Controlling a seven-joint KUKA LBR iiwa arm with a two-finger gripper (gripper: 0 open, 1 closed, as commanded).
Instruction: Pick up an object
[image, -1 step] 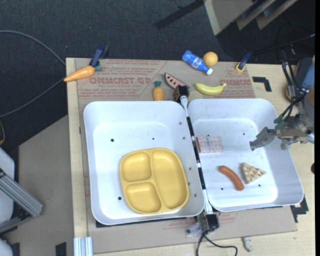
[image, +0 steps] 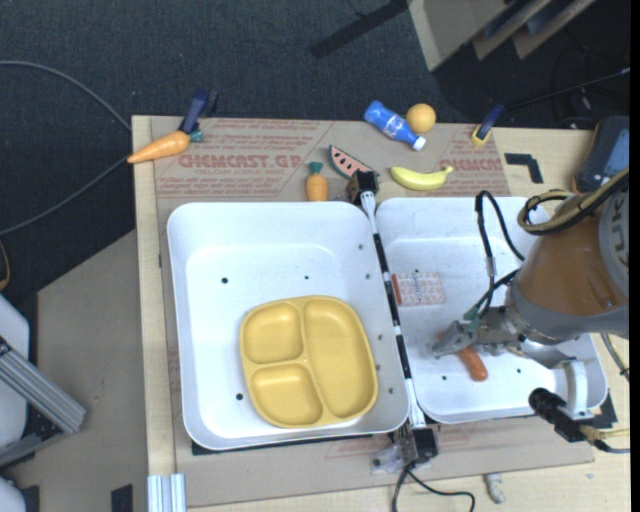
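A small orange, sausage-shaped object (image: 476, 366) lies on the floor of the right bin (image: 440, 398), toward its front. My gripper (image: 463, 340) hangs low over that bin, right above and slightly left of the orange object. Whether it touches the object cannot be made out. A red-and-white packet (image: 418, 290) lies flat further back in the same bin. The grey arm with its orange band (image: 565, 280) reaches in from the right and hides the bin's right side.
A yellow three-compartment plate (image: 307, 358) sits in the left bin (image: 200, 290). Behind the bins on the bench lie a banana (image: 421, 178), a blue bottle (image: 391, 124), an orange ball (image: 421, 117), a watermelon slice (image: 346, 160) and two toy carrots (image: 158, 149).
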